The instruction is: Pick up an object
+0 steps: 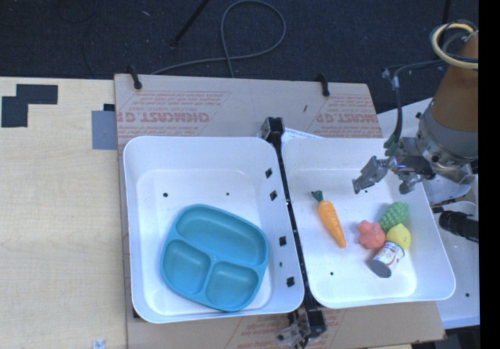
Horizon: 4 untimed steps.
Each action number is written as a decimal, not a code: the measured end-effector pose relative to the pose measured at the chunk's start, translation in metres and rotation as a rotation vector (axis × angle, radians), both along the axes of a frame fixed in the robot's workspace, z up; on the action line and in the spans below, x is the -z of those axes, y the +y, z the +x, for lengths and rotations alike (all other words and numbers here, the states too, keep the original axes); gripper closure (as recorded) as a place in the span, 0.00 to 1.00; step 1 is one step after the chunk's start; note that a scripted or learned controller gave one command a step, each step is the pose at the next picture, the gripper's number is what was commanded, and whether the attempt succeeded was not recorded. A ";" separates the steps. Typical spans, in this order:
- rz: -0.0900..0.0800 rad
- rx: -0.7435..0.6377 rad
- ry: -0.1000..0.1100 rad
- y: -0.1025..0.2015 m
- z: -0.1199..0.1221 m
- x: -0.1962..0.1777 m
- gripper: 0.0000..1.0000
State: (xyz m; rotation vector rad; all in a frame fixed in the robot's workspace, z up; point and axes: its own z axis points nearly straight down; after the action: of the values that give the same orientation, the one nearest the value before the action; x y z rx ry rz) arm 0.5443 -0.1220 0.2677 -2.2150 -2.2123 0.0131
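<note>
Gripper [373, 174], fingers apparently spread and empty, above right bin [437, 290]; toy carrot [331, 219] lies apart, clustered pink toy [370, 234] risks a fouled grasp.

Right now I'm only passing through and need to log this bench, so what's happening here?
A grey arm reaches in from the right, with its gripper hanging over the upper part of the right bin, holding nothing that I can see. Below it in that bin lie a toy carrot, a pink toy, a green and yellow toy and a small bottle, all untouched. The left bin holds a blue divided tray. No pick has been made yet.
</note>
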 end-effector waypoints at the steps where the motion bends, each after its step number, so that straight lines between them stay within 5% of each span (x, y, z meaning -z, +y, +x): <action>1: -0.002 -0.002 -0.012 0.000 0.002 -0.006 0.00; 4: 0.000 -0.001 -0.005 0.008 -0.007 0.127 0.00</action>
State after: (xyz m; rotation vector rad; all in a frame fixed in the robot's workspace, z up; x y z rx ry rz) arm 0.5369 -0.1135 0.1403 -2.2166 -2.2156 0.0070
